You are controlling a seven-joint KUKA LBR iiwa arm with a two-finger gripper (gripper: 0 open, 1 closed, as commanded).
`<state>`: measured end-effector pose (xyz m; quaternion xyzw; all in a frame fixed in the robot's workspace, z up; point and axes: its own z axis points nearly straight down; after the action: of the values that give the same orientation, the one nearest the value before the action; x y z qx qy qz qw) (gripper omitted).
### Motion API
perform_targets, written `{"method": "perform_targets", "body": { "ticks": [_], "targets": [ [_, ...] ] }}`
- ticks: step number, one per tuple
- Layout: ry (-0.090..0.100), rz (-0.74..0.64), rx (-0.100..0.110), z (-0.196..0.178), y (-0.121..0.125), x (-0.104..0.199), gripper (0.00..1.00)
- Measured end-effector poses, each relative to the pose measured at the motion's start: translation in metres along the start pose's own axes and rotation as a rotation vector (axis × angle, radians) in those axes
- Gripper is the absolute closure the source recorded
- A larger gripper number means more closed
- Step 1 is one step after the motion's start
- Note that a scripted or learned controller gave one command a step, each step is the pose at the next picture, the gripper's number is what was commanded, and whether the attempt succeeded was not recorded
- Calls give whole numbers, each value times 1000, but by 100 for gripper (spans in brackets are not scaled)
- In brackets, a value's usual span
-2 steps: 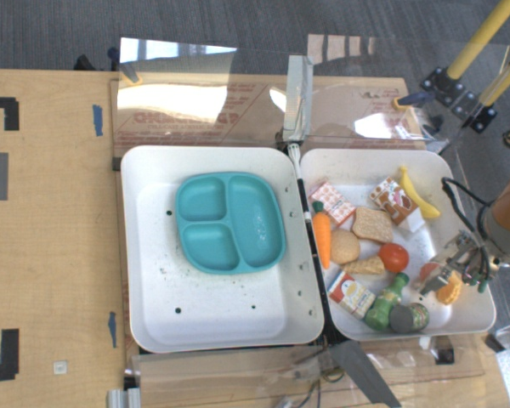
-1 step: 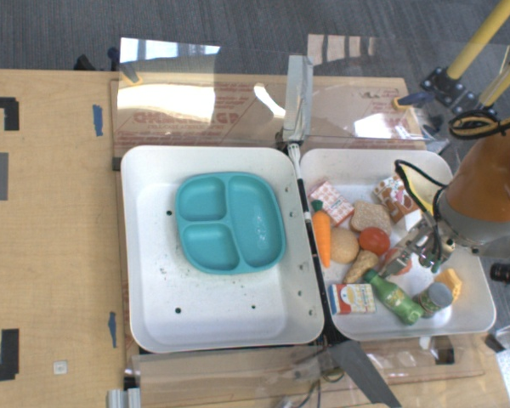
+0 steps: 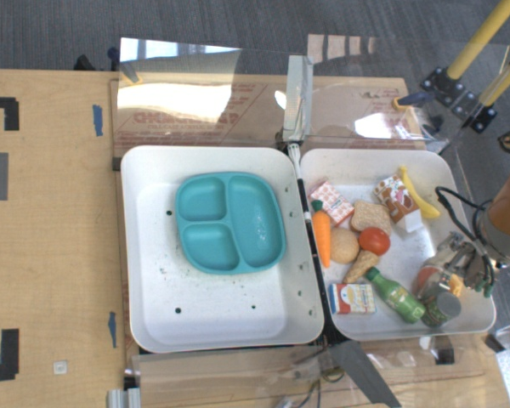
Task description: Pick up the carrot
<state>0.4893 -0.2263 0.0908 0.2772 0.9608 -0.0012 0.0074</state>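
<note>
Carrot lies at 9 o'clock edge of right bin, touching the divider wall. Gripper over bin's 4 o'clock corner; finger state: can't tell, too cluttered.

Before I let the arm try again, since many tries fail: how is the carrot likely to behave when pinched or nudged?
The carrot looks like a smooth, rigid toy, so it probably won't bend but may slip. Its round, tapered shape suggests it could roll or pivot if nudged. It lies along the bin wall beside a potato, so room for the hand looks tight.
</note>
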Motion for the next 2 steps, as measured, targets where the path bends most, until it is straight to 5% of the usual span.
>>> {"method": "perform_targets", "body": {
  "ticks": [1, 2],
  "targets": [
    [-7, -2, -1, -11, 1, -2, 100],
    [8, 234, 2, -58, 5, -3, 100]
  ]
}}
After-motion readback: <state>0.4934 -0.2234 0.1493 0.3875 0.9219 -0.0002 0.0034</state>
